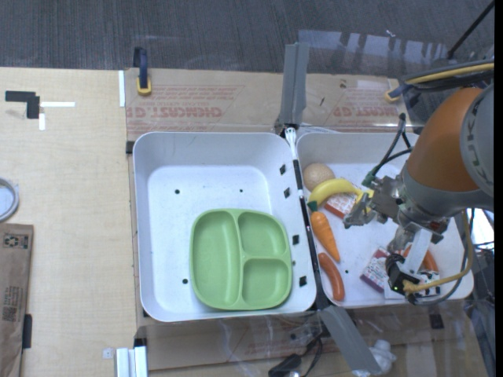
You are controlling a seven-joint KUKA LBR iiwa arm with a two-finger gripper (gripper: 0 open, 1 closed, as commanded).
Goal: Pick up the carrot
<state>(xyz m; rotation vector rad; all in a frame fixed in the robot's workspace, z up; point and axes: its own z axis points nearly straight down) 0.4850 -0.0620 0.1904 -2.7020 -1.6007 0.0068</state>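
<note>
In the camera view, the robot's grey hand [361, 210] is hovering over the right-hand shallow white bin [357, 254]. Whether it is spread or pressed together I cannot tell. The tapered orange carrot [324, 234] is lying just beside the hand, toward the bins' shared wall. It is probably light, stiff and smooth, so I would be pinching across its thicker upper half.

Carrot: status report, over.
Gripper low in right bin, beside banana. Carrot on bin floor by divider wall, apart from gripper. Banana close at its top end, sausage at its tip.
</note>
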